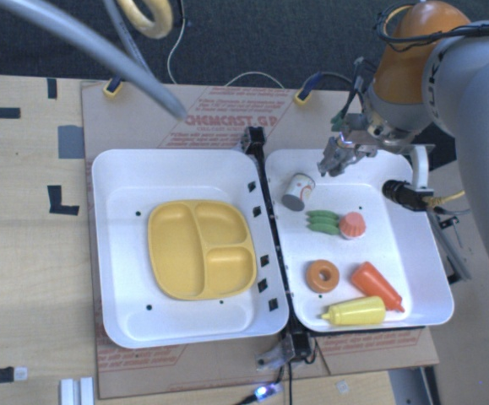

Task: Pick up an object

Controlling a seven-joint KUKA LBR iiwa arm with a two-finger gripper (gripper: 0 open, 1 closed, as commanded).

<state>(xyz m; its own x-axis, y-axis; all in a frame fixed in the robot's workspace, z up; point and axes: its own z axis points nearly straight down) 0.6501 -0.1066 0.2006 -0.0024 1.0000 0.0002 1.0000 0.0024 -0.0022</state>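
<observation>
The gripper (333, 165) hangs over the far end of the right bin (421, 251), just beside a small white cup (296, 191) lying on its side near the divider between the bins; whether its tips are apart or together I cannot tell, since they are dark, small and seen from above, and nothing shows between them. Nearer in the same bin lie a green and pink radish toy (337, 223), a brown donut (322, 275), an orange carrot (377, 284) and a yellow squeeze bottle (355, 312) against the near wall. The left bin (117, 226) holds a yellow divided plate (200, 248). The cup looks like the nearest candidate, and it is a risky one: round and tipped over, it could roll away under a slightly off-centre descent, or get pushed against the divider wall, where there is little room to close around it. A drop too close to the bin's far rim could also strike the wall.
</observation>
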